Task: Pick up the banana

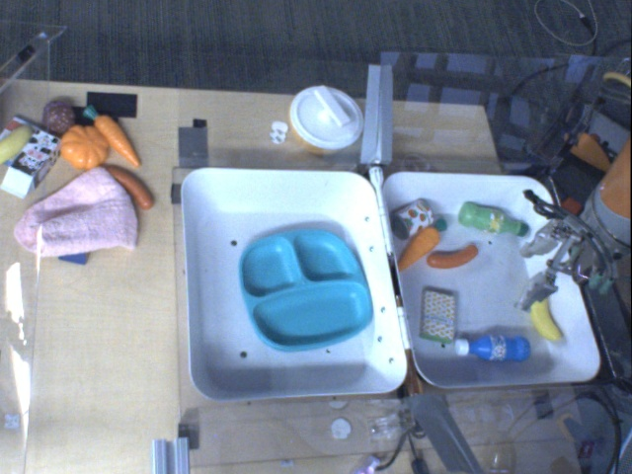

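A small yellow banana point(546, 321) lies in the right bin point(583, 363), near its right wall and toward the front. My gripper point(533, 273) hangs just above and behind the banana, reaching in from the right. Its fingers are spread open with nothing between them. The lower fingertip point(534, 294) is close to the banana's upper end, and I cannot tell whether it touches.
The right bin also holds a green bottle point(492, 218), a red sausage point(452, 257), a carrot point(419, 248), a small toy figure point(413, 215), a speckled sponge point(438, 314) and a blue bottle point(496, 347). A blue divided plate point(306, 286) sits in the left bin point(207, 215).
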Robot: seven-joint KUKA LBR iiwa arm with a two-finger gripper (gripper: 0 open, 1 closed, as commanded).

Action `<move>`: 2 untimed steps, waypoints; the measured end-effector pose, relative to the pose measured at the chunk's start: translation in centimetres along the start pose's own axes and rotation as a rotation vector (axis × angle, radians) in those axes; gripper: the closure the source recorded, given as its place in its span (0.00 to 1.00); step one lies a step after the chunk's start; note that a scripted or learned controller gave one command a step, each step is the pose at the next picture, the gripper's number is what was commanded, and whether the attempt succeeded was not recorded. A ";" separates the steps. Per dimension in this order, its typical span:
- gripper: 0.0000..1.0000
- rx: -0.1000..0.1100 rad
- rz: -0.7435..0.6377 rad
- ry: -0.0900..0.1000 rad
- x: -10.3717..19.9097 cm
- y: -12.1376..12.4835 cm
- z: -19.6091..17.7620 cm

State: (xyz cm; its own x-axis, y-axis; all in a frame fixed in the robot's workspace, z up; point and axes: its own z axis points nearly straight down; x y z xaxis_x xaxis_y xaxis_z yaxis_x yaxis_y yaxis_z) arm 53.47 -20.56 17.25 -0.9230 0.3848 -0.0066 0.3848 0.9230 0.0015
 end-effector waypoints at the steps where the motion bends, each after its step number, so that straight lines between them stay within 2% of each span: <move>1: 0.00 -0.001 0.128 -0.001 -6.2 2.7 1.4; 2: 0.00 -0.001 -0.175 0.000 -4.0 1.7 -0.7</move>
State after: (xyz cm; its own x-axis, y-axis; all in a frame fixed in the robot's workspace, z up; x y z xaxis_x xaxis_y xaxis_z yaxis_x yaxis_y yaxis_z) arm 57.79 -20.51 18.01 -0.9760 0.2178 -0.0071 0.2178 0.9760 0.0008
